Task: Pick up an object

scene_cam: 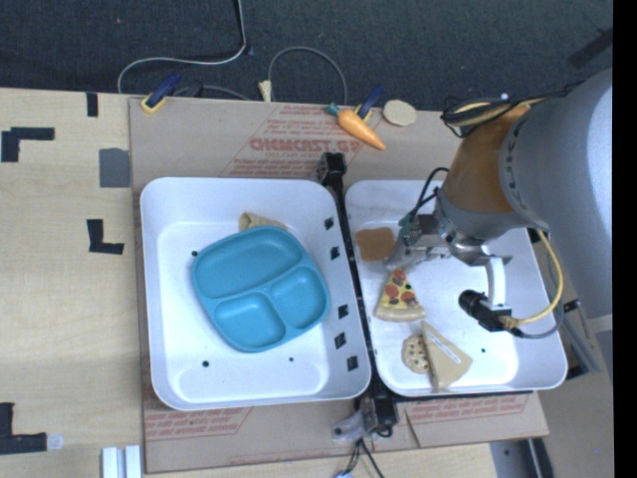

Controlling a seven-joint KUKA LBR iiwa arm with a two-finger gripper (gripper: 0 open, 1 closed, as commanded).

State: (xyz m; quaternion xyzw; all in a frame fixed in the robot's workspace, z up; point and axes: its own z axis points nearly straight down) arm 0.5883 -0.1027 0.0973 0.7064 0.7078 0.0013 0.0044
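Overhead, the grey arm with its orange band reaches into the right white bin, its gripper low above the toy pizza slice; whether it is open or closed I cannot tell. Beside it lies a brown toast-like square, and nearer the front a tan cookie touching a beige wedge. A blue divided plastic plate fills the left white bin. An orange toy carrot rests on the table.

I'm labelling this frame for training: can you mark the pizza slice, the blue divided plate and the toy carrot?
pizza slice [399,296], camera view, middle of its topped face.
blue divided plate [260,288], camera view, ridge between its compartments.
toy carrot [360,129], camera view, orange body.
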